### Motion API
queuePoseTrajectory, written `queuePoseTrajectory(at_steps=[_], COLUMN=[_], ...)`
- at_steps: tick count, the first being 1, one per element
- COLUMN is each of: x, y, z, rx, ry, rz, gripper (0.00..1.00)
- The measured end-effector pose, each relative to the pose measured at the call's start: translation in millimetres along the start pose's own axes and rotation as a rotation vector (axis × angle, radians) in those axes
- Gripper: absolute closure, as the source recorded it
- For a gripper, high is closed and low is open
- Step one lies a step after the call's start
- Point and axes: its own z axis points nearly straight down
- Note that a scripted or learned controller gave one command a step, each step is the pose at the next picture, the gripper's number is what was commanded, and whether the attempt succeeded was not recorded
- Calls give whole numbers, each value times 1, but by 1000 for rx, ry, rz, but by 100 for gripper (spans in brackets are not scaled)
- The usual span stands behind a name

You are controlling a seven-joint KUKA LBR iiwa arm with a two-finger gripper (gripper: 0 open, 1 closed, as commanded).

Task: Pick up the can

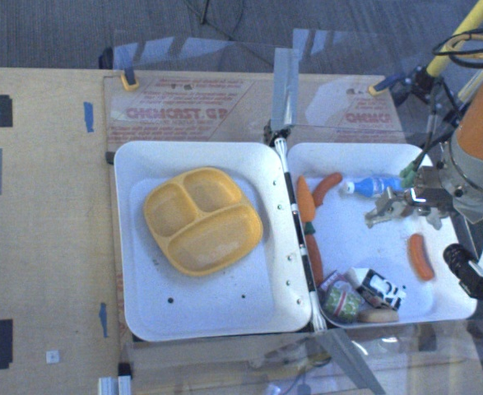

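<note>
Toward the lower middle of the frame, the can (342,300) lies tilted in the right bin's (447,307) bottom corner, below and left of the gripper (387,212), whose fingers look slightly parted, holding nothing.

Even, bright overhead light washes both white bins (200,323) close to overexposure, leaving only faint soft shadows beneath the yellow plate (202,220). The whole frame is slightly soft and grainy; small items in the right bin's lower corner perhaps blur together.
</note>
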Motion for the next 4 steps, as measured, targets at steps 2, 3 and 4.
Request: queuePoseTrajectory(at_steps=[2, 3, 4], x=[5, -1, 3], y=[0, -1, 43], z=[-108, 62, 117], rx=[0, 1, 1], ry=[0, 1, 2], rz=[60, 38, -165], gripper=[0, 0, 0])
